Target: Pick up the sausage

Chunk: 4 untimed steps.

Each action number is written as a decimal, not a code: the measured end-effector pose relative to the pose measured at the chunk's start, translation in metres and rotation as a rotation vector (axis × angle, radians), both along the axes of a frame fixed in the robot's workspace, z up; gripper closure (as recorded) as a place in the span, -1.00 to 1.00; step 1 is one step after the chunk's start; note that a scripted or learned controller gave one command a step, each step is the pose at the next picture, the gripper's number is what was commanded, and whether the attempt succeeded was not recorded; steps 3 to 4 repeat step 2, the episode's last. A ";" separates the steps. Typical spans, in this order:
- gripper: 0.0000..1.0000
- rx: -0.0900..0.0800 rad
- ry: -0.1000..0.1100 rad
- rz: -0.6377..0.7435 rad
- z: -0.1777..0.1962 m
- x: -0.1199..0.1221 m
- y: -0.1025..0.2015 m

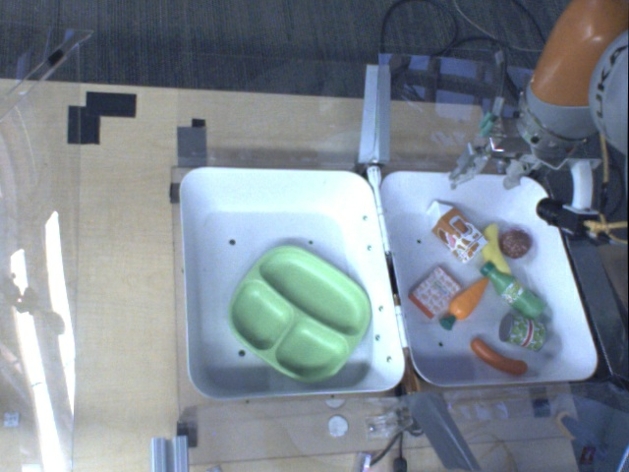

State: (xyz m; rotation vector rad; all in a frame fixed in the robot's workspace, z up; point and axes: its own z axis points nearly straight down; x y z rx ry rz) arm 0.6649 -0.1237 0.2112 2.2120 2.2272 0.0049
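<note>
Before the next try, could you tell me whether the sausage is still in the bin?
In the bin: the sausage lies flat near the right bin's front edge; the gripper is at the far rim.

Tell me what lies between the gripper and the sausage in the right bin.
The gripper hovers at the right bin's far edge; the sausage lies near its front edge. Between them sit the orange packet, banana, carrot, green bottle and can. From above, nothing covers the sausage.
</note>
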 end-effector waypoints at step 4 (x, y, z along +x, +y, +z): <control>1.00 0.000 0.001 -0.064 -0.018 -0.068 0.007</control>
